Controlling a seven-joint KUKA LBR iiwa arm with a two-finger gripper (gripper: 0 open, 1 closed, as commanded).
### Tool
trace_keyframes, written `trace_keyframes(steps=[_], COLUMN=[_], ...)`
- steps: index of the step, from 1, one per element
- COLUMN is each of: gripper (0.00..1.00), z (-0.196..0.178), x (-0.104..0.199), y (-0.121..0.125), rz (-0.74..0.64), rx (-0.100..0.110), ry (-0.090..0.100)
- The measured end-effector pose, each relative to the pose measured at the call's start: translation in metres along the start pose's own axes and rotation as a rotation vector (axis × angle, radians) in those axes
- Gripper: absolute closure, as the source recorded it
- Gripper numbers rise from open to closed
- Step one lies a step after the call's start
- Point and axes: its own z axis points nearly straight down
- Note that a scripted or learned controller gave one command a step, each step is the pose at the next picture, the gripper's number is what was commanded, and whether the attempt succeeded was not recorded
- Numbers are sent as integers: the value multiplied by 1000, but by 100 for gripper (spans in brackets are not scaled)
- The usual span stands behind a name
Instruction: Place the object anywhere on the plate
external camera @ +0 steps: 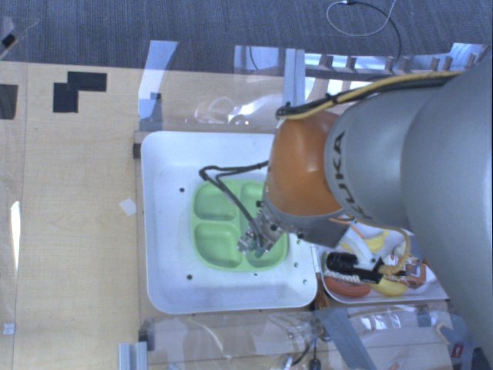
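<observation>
One piece of writing can be read: the maker's name "KUKA" in dark capital letters on the grey casing of the arm (pixel 400 153), just beside its orange band (pixel 304 168). The letters run sideways, partly cut off by the curve of the casing. No other lettering or numbers are legible.

A pale wooden table (pixel 69 230) carries black tape marks (pixel 77 89) near its far left edge. Beyond it lies grey carpet (pixel 154 10) with a thin looped cable (pixel 362 14). Clear plastic sheeting (pixel 223 110) sits crumpled behind the left bin (pixel 166 284).
</observation>
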Motion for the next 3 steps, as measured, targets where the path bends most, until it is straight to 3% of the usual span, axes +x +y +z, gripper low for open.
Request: trace_keyframes(steps=[1, 2, 3], gripper=[100, 100, 100], z=[7, 17, 45], x=[-23, -19, -32], y=[70, 10, -3], rz=[-64, -235, -239], rx=[1, 2, -17], ry=[0, 2, -13])
